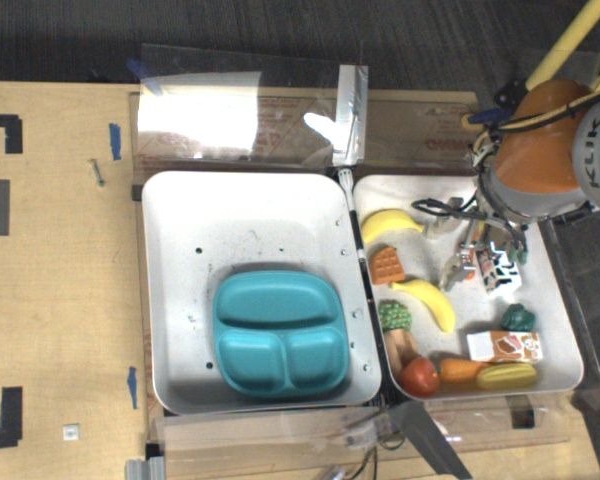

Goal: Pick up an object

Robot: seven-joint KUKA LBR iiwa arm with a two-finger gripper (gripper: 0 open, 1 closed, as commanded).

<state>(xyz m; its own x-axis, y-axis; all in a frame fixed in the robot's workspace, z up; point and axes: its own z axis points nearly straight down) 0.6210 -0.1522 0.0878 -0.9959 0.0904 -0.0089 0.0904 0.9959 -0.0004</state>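
The gripper (470,258) is seen lowered into the right bin (565,313), its wrist hanging from the orange band above; the fingers are lost among cables and metal parts, so it cannot be told how far apart they stand or whether anything is gripped; nothing is visibly held between them.

The candidates for picking are crowded in that bin, presumably tipped in loosely, since they lie at odd angles. A small black-and-white patterned item (500,270) lies just beside the gripper, on the side away from the teal tray; it is judged the likeliest target. One banana (388,224) lies towards the tray side and slightly farther up the bin; a second banana (430,302) lies just below the gripper; an orange waffle-like piece (386,265) sits between the two bananas. Well below the gripper, along the bin's near wall, a tomato (418,375), a carrot (460,370), a small printed box (504,346) and a green toy (518,317) are grouped.

The teal divided tray (278,330) rests in the left bin (170,218), well apart from the gripper.
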